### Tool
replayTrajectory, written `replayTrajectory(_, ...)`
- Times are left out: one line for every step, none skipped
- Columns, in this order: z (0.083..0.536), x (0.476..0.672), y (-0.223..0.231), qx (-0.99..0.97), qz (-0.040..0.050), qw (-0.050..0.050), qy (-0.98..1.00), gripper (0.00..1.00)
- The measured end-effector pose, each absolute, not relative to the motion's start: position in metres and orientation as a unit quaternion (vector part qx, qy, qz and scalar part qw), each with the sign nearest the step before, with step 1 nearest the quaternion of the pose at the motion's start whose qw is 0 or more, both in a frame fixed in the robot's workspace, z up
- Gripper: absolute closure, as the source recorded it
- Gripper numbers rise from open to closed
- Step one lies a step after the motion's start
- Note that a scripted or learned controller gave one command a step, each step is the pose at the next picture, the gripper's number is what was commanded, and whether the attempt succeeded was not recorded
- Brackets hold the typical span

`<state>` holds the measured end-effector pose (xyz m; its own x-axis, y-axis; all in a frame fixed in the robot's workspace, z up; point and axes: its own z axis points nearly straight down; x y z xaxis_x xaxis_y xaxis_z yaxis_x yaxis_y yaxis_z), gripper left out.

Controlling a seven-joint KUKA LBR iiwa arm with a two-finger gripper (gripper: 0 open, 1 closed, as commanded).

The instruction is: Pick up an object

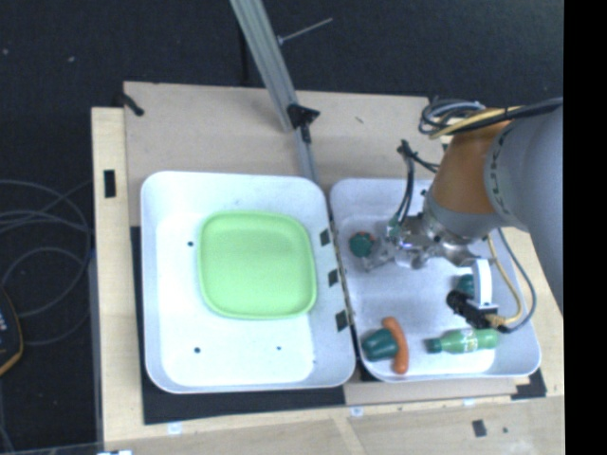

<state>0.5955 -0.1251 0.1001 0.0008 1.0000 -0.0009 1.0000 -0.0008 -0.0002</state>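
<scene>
Hovering jaws by round teal ball, flat glossy green plate

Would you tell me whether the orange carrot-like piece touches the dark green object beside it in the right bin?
Touching: camera view shows the orange piece pressed against the dark green object, no gap.

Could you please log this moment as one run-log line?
gripper: low in right bin, beside small green object | grasp: unclear | green plate: left bin

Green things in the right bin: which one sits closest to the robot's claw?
The small dark green ball, near the bin's left wall, just left of the gripper. The green bottle and green cup lie farther off.
</scene>
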Motion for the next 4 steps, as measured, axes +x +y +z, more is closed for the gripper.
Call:
replayTrajectory(0.112, 0.597, -0.126, 0.708, 0.0014, 0.001, 0.706, 1.00)
replayTrajectory(0.175, 0.601, -0.128, 0.707, 0.0019, 0.002, 0.707, 1.00)
replayTrajectory(0.210, 0.602, -0.128, 0.707, 0.0012, 0.001, 0.707, 1.00)
replayTrajectory(0.223, 0.608, -0.074, 0.706, 0.0012, 0.000, 0.709, 1.00)
